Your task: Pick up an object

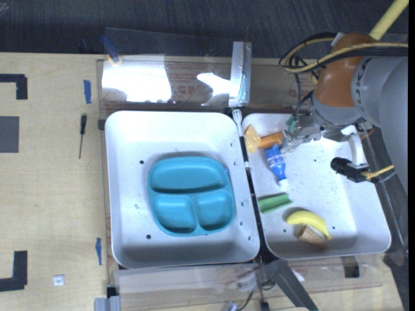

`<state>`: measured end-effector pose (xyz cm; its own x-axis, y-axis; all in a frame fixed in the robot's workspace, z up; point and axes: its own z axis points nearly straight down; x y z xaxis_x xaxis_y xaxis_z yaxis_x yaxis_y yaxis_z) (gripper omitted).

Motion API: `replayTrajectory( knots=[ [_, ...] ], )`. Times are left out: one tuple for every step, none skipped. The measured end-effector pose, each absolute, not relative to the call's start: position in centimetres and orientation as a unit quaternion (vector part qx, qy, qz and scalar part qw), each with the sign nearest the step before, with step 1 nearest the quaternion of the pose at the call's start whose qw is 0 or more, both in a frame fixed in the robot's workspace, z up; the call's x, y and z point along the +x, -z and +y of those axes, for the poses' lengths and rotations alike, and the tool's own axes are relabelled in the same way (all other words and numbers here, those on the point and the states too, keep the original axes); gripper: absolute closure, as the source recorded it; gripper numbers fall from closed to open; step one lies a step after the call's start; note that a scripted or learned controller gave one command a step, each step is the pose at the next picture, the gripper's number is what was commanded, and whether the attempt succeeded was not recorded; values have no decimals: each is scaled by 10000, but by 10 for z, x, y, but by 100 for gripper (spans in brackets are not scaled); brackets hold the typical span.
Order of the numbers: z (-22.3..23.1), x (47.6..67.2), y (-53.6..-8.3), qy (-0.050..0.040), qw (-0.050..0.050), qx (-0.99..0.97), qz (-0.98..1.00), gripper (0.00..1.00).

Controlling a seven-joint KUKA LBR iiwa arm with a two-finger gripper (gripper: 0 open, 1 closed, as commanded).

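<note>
Arm [363, 76] reaches in from the right, bent down over the right bin's [363, 238] back-left corner; gripper [293, 135] sits low by the orange piece [266, 139] and blue tube [277, 163], finger state unclear; banana [308, 223] near the front edge

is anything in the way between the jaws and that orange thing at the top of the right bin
Nothing visible. The gripper hangs right beside the orange object in the right bin. The blue tube lies just below, and the green piece and banana sit further down.
</note>
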<state>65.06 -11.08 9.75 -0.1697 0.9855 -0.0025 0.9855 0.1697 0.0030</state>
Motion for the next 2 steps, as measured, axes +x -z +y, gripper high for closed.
replayTrajectory(
  knots=[
    [-73,648,-190,-35,42,6590,7521,100],
    [-74,646,-185,-4,9,6598,7514,0]
  ],
)
